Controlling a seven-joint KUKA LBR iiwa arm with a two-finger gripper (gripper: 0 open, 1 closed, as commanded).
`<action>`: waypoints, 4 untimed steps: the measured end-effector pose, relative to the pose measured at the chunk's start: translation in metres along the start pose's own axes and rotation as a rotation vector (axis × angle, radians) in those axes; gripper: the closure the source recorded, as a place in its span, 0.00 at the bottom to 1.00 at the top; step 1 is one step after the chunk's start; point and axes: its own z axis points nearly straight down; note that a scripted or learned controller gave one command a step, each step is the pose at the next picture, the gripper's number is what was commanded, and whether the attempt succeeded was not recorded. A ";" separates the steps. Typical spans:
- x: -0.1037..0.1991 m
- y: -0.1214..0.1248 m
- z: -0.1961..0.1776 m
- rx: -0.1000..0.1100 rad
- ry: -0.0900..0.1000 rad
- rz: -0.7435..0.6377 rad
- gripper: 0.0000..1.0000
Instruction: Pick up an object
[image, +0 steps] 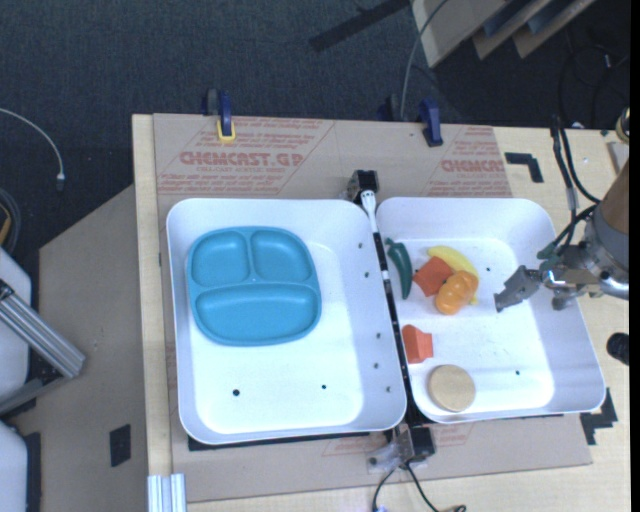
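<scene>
Several small items (445, 280) are being kept clustered at the left of the right bin (520, 390), so the gripper (520, 290) is being hovered just right of them, probably spread open, nothing being held.

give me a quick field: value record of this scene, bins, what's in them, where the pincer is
left bin: blue divided plate
right bin: green piece, yellow piece, two orange-red pieces, orange round piece, tan disc
cluster: green, yellow, one orange-red and orange round pieces crowd the upper left of the right bin
pincer: over the right bin, right of the cluster, nothing seen between its fingers
</scene>
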 end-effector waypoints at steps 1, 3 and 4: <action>0.001 0.003 -0.007 -0.014 -0.003 -0.004 0.00; 0.010 -0.005 0.108 -0.011 -0.001 -0.004 0.00; 0.010 -0.005 0.138 -0.012 -0.001 -0.004 0.00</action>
